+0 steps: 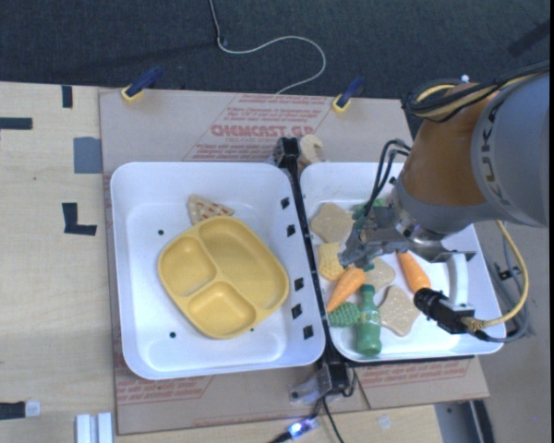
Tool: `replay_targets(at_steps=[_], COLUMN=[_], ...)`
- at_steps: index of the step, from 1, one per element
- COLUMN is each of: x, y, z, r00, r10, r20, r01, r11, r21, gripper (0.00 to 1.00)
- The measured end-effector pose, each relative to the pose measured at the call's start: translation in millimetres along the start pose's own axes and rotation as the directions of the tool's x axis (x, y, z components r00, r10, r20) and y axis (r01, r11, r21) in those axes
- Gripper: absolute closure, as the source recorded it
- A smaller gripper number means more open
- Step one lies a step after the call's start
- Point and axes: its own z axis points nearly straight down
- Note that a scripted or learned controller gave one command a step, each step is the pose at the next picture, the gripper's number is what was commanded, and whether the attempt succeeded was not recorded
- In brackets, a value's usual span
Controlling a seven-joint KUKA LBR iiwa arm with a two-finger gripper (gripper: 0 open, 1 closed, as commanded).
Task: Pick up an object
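One carrot (344, 287), diagonal (upper-right to lower-left), beside pincer (362, 249).

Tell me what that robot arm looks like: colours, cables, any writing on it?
The arm is thick and rounded, with a grey shell and a broad orange band above the wrist. Dark letters, partly cut off, run along the grey part. Black and yellowish cables loop beside the orange band. The gripper at its end is small and dark grey.

Dark carpet (92, 17) behind a pale wooden bench (37, 275)
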Motion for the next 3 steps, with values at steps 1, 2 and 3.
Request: replay_targets(at_steps=[1, 2, 3], x=[52, 105, 93], y=[21, 31, 19], z=[-14, -20, -17], r00=[1.000, 1.000, 1.000], r10=[-0.001, -0.001, 0.006], r20=[0.000, -0.001, 0.003], r01=[0.001, 0.001, -0.006], r11=[1.000, 1.000, 1.000], r21=[-0.003, -0.002, 0.001], gripper=[1.00, 1.00, 1.00])
